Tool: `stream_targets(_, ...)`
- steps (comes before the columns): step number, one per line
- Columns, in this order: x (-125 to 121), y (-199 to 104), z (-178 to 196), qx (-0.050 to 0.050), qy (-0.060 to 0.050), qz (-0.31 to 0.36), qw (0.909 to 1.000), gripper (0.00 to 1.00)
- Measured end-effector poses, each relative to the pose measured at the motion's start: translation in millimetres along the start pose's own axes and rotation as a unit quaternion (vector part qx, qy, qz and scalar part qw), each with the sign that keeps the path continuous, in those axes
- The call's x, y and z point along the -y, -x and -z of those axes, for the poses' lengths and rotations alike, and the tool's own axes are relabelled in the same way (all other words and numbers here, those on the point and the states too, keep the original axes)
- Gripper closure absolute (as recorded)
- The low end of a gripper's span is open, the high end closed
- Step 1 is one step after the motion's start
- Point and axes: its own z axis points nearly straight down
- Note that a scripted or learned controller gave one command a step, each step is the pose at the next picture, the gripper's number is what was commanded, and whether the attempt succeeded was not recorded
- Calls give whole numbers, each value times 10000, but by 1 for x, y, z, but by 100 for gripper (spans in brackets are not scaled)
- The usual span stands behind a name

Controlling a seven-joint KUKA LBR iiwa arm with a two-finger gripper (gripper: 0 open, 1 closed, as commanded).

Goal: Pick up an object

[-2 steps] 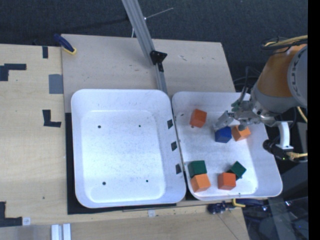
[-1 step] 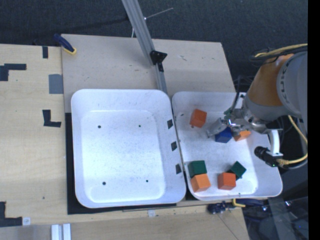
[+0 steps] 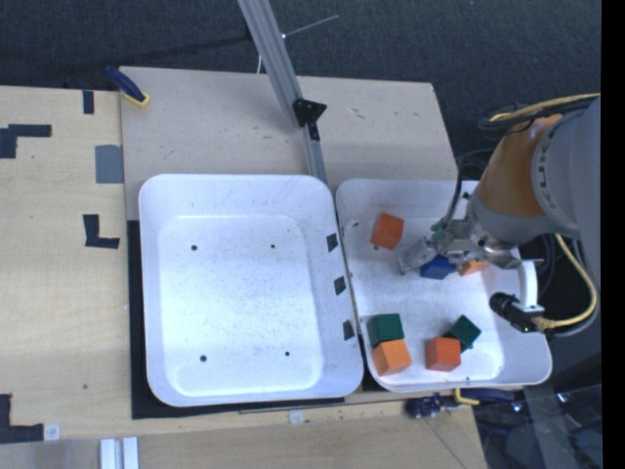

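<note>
- Under the gripper [image 3: 431,258], in the right bin [image 3: 508,369], sits a small blue block [image 3: 437,269]; its long axis appears to run roughly left to right, though it is partly hidden.
- Whether the block is gripped, I cannot tell.
- Just right of it lies a small orange piece [image 3: 473,268].
- Left of the gripper sits an orange cube [image 3: 387,231], apart from it.
- Near the front wall: a dark green cube [image 3: 385,327] touching an orange cube [image 3: 393,357], then a red-orange cube [image 3: 442,353] beside a tilted dark green block [image 3: 465,331].
- All look matte and hard-edged.
- Beside it, the left bin [image 3: 156,262] is smooth white plastic, faintly speckled.
</note>
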Motion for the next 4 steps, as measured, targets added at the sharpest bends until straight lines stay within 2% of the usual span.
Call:
stream_targets(1,0,0,11,-2,2,4,10000,100)
stream_targets(2,-1,3,73,6,44,-7,10000,100)
stream_targets(4,5,21,174,8,42,-1,10000,100)
